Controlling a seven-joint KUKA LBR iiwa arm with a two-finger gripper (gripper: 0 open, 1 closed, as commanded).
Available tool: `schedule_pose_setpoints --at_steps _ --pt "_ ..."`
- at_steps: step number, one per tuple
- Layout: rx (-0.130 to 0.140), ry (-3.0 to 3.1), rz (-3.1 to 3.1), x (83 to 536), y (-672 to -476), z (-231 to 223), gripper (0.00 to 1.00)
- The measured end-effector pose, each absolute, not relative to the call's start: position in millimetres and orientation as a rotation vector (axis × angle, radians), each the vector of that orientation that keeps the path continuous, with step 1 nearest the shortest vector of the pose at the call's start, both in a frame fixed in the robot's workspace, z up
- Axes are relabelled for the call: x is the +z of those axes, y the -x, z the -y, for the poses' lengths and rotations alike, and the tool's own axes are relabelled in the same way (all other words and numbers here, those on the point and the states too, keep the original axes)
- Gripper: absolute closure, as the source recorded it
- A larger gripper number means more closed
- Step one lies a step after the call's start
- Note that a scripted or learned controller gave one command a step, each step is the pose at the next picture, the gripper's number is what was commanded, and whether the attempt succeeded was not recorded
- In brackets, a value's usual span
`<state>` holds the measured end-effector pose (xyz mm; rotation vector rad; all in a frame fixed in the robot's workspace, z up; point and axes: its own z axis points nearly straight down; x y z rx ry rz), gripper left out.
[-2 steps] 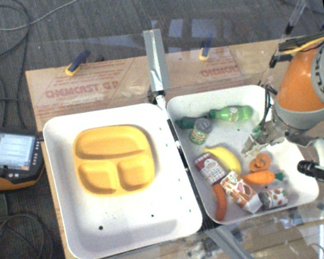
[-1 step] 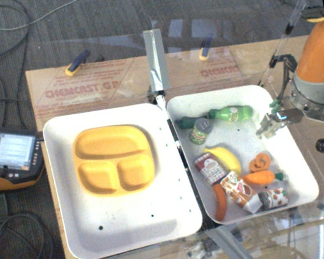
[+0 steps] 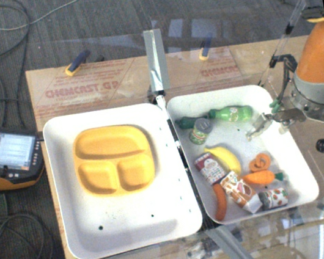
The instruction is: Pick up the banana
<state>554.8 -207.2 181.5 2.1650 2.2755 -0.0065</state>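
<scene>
Grey arm point(image 3: 315, 91) with orange band point(image 3: 316, 58), black cabling.

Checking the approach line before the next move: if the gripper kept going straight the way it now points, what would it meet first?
The gripper points leftward over the right bin. Straight on, it would likely meet the banana first, though its height above the bin is unclear.

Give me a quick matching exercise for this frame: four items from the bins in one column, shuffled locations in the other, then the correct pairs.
Items:
1. banana
2. yellow divided tray
3. green bottle
4. carrot

Places:
A. alone in the left bin
B. lying near the far wall of the right bin
C. about the middle of the right bin
D. right bin, nearer side, right of the small carton

Pairs: 1-C, 2-A, 3-B, 4-D
</scene>
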Motion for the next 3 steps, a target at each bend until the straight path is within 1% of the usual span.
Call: schedule_pose_setpoints --at_steps 1,2,3 --pt "0.012 -1.953 -2.435 107.1 -558.6 172.3 0.0" --pt "-0.002 -1.75 -2.61 103.2 -539.0 141.5 0.0" --pt "0.006 -1.75 -2.614 111.0 -539.7 138.9 1.0"
